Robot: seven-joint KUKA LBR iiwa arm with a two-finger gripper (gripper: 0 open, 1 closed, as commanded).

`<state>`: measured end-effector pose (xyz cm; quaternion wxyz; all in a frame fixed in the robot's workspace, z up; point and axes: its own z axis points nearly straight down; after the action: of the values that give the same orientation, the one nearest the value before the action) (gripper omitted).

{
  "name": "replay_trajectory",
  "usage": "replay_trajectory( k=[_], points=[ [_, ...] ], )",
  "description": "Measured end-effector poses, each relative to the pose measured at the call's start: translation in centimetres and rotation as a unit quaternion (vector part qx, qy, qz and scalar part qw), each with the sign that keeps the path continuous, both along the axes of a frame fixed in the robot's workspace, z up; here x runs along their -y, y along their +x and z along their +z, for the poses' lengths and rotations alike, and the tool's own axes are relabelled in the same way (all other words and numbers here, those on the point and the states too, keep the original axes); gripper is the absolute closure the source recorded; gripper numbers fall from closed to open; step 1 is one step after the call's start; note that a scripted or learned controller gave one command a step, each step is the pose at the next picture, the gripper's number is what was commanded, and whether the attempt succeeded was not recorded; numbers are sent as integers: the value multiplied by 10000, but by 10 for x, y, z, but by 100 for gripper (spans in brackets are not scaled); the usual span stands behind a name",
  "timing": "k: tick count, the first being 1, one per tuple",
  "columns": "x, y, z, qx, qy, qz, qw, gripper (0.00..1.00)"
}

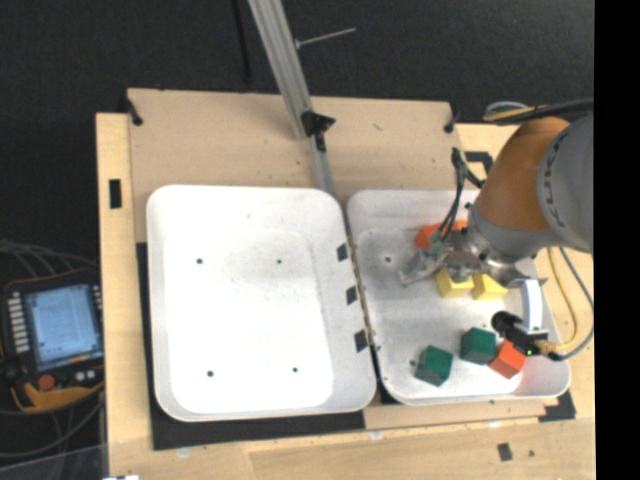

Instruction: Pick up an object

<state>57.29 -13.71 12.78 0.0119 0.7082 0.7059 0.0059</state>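
My gripper (437, 261) hangs low over the upper middle of the right bin (395, 218), under the grey wrist and orange band of the arm. Right below it lies a yellow block (455, 286), with a second yellow block (488, 289) beside it to the right. An orange piece (431, 236) sits just above and left of the gripper, partly hidden by the wrist. Two green blocks (434, 365) (478, 346) and an orange-red block (507, 360) rest near the bin's front edge. The view does not show anything held in the gripper.
The left bin (250, 298) is a plain white tray with a few small dark dots. A metal rail (285, 63) runs from the top of the view down to the bins' dividing edge. A tablet (55, 326) sits off the bench at the left.
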Motion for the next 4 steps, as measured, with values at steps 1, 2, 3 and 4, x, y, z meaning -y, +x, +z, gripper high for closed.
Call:
replay_trajectory(
  k=[1,2,3,4],
  points=[
    [0,1,9,10,8,-27,10000,100],
    [-6,2,70,-87,38,35,9999,100],
    [-6,4,88,-105,42,40,9999,100],
    [-67,-4,89,-122,47,53,9999,100]
  ],
)
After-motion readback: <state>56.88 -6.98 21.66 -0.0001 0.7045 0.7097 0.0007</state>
